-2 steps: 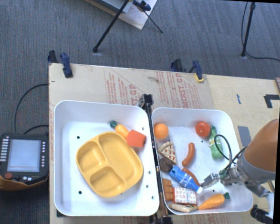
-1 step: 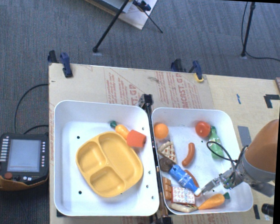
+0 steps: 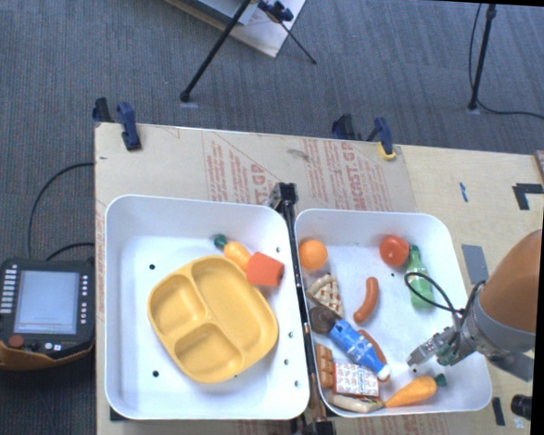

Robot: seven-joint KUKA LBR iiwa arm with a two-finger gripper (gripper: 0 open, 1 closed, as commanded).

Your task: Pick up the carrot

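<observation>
1. Carrot in sight: it lies in the right bin, down at the near corner, tip pointing toward the boxed snack, green stub at its arm-side end.
2. Gripper hangs just above and beside that stub end. Whether the fingers are spread or closed, I cannot tell from this angle, and nothing shows between them.
3. Handling call: it looks like a toy, so likely light, stiff and smooth-skinned. The taper means a pinch near the tip could slide off, so the thick shoulder by the green end is the better hold, taken across the width.
4. Trouble spot: the carrot sits close to the bin wall, so one finger has little room on that side.
5. Right bin, the rest: an orange, a tomato, a green vegetable, a sausage, a waffle wedge and a blue bottle, crowded toward the divider.
6. Left bin: a yellow divided plate, compartments bare, with an orange block and a small second carrot-like piece at its far rim.
</observation>
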